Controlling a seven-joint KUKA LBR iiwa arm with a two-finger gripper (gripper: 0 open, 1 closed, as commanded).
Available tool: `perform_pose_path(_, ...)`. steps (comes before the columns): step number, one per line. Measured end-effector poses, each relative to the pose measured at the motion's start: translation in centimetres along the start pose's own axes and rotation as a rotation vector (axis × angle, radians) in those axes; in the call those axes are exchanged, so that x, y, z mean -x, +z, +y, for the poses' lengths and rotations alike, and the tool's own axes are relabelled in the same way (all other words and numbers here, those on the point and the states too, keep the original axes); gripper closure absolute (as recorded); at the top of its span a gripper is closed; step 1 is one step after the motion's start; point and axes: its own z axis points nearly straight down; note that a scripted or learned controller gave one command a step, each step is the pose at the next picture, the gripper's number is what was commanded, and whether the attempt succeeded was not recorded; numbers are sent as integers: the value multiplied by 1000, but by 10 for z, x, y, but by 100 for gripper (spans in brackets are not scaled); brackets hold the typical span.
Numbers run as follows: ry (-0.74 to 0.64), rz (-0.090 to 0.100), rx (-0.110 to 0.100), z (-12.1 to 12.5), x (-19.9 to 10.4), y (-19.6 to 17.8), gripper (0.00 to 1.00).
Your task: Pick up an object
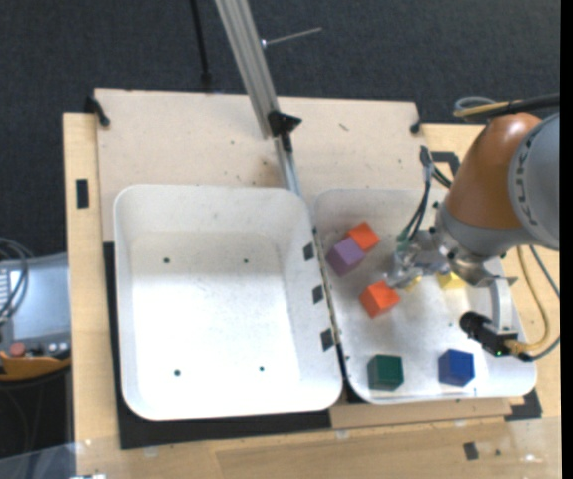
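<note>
On the counter, wooden top over dark carpet, two shallow white bins sit side by side. Left bin takes the bigger share of the view, just specks and a few dark dots on its floor. Right bin holds all the blocks. Arm comes in from the right, grey with orange band, wrist down over the right bin's middle. A slanted metal rail runs from top centre down to the gap between the bins. Grey box with cables sits off the counter at far left.

Gripper sits low, just right of an orange block, near it (touching or not, cannot tell). Whether it is apart or together: cannot tell, it's blurred under the wrist.

Blocks: purple block touching a second orange block at upper left of the right bin; green block and blue block along the near edge, apart; a small yellow piece partly hidden by the wrist.
</note>
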Motion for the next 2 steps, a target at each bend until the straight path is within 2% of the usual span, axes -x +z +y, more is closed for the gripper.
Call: perform_pose_path(2,-11,-3,-1,-1,9,-125,100)
